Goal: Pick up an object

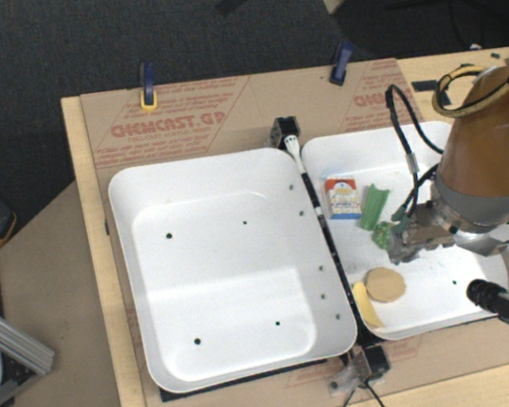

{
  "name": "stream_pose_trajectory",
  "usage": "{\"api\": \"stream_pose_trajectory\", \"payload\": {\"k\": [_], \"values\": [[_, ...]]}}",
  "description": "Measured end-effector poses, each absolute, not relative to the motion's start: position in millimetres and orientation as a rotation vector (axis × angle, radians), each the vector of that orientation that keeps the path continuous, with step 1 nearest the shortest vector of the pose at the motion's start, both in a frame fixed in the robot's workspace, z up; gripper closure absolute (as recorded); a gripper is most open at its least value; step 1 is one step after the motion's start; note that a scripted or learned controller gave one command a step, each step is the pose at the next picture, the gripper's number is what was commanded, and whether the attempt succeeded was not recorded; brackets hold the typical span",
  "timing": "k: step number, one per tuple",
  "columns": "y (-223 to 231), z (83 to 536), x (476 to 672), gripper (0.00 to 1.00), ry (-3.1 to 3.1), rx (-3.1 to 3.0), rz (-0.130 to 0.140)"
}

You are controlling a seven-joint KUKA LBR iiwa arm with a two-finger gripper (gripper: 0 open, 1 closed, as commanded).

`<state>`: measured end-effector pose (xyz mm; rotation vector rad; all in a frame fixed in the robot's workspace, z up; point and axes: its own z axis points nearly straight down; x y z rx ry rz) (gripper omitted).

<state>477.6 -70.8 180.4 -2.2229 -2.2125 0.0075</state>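
The right bin (442,314) is crowded at its left part: a small box (342,197) far, a green object (372,208) beside it, a tan round object (385,285) near the front edge. The claw (399,243) reaches in from the right, low over the green object's near end; whether its fingers are apart or together I cannot tell. The left bin (154,289) gives wide open room.

Evenly and brightly lit from overhead; mild glare washing out the white bins (218,279); soft, faint shadows; slightly grainy, soft focus throughout.
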Motion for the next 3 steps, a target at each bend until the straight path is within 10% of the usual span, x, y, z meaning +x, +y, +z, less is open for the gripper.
{"api": "stream_pose_trajectory", "payload": {"k": [1, 2, 3], "values": [[45, 280, 536.3, 1.00, -2.242, -2.212, -0.020], [-4, 266, 478.2, 1.00, -2.217, -2.221, 0.004], [-69, 272, 479.4, 1.00, -2.220, -2.227, -0.001]]}}
